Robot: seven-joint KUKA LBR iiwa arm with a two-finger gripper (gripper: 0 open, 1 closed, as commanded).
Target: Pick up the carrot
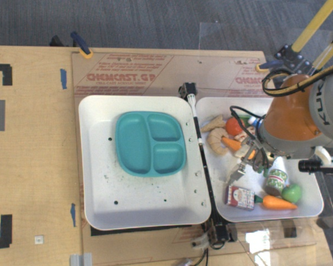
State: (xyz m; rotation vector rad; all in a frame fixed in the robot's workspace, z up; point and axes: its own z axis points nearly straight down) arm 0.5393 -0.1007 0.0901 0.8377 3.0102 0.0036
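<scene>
Camera view
Hidden: the arm [291, 115] covers the upper right of the right bin [316, 201]; the bin's far right rim is cut off behind it.
Hard to make out: the gripper [245, 162] is a tangle of metal and cable over the bin's middle; whether its fingers are spread or closed cannot be told, and nothing is plainly seen between them.
Carrot: two carrot-like pieces show. The larger carrot [278, 203] is orange, tapered, lying flat near the bin's front right, its point toward the right, just beside a green ball [292, 193].
Small carrot: a shorter orange piece [231, 144] lies near the bin's upper left, partly under the gripper's cables, beside a tan piece [215, 140] and a red piece [233, 126].
Box: a red and white box [241, 197] lies just left of the larger carrot.
Can: a green and white can [277, 180] stands tilted above the carrot, partly behind the gripper.
Left bin: the left bin [100, 198] bears a teal plate [150, 143] with three compartments.
Gripper and carrot: apart; the gripper hangs above and left of the larger carrot.
</scene>
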